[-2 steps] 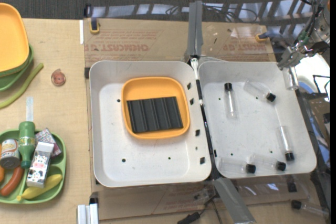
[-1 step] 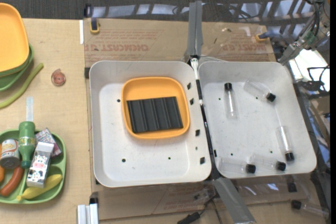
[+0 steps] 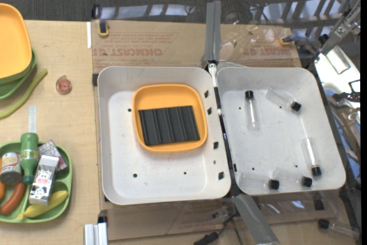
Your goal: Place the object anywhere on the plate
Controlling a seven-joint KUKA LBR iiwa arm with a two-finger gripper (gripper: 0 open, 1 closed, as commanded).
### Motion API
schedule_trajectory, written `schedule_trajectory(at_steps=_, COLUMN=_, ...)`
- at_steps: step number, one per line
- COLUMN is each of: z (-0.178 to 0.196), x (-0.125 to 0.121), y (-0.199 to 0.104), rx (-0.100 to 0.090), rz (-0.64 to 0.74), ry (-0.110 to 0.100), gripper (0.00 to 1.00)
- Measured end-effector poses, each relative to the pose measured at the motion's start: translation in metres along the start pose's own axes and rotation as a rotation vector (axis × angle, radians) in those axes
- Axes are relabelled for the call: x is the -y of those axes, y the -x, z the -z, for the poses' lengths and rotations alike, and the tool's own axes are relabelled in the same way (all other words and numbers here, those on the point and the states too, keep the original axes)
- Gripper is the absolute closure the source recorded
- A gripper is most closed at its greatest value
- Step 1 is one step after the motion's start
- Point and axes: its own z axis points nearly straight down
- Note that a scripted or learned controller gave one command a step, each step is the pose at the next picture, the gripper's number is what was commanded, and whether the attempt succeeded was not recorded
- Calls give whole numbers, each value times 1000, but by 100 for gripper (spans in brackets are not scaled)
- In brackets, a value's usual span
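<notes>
Camera view: plate mid-left bin.

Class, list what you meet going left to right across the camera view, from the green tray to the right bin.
Green tray of toy food → pink disc → left bin → orange plate holding a black ridged block → right bin with clear vials.

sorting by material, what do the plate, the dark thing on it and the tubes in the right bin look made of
The plate looks like matte orange plastic, evenly coloured with soft rounded edges. The dark ribbed block on it seems rubber or foam, dull and unreflective, though that is uncertain. The tubes appear clear glass or plastic, see-through with black caps.
</notes>
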Motion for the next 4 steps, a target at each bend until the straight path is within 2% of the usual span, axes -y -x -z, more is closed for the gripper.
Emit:
schedule_trajectory(at_steps=1, z=0, x=0, y=0, rx=0, rz=0, ry=0, gripper=0)
schedule_trajectory(at_steps=2, z=6, x=11, y=-8, rx=-1, rz=325, ry=1, gripper=0)
schedule_trajectory(at_steps=3, z=58, x=44, y=-35, rx=0, rz=471, ry=1, gripper=0)
schedule_trajectory(at_steps=4, z=-42, x=14, y=-12, rx=0, rz=749, ry=3, gripper=0)
